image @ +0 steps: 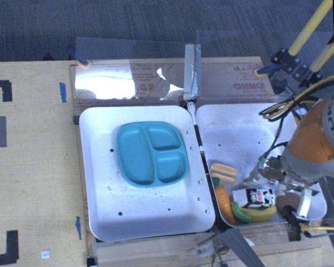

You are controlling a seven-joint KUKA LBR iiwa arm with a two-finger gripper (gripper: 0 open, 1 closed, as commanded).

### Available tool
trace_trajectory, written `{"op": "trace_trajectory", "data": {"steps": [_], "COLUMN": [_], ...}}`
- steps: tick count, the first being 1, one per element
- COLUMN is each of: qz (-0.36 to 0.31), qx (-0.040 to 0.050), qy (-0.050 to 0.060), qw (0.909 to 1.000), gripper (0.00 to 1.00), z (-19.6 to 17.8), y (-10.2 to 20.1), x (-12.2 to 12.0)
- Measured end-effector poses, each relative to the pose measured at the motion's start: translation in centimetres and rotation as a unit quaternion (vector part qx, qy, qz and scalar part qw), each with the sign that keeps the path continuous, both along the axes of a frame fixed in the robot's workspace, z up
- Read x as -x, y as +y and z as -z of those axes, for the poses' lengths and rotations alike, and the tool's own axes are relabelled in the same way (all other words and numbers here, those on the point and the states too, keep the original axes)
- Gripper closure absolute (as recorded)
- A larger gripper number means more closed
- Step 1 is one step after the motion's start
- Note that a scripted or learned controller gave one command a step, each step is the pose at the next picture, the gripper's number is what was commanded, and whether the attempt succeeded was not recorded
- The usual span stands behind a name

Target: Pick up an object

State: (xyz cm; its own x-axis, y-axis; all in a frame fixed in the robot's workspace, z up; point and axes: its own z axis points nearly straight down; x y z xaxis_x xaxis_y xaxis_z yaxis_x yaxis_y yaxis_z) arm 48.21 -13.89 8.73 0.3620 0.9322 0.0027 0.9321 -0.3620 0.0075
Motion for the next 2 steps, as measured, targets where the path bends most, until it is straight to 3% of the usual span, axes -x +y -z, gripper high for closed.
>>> {"op": "trace_trajectory", "data": {"steps": [1, 2], "qz": [-0.074, -0.097], "qx": [0.0004, 0.0009], "qy": [0.002, 0.004], "qw": [0.9973, 0.9952], "gripper": [0.00, 0.00], "z": [0.1, 0.0], "y": [3.9, 1.5], "x": [-12.1, -1.6]}}
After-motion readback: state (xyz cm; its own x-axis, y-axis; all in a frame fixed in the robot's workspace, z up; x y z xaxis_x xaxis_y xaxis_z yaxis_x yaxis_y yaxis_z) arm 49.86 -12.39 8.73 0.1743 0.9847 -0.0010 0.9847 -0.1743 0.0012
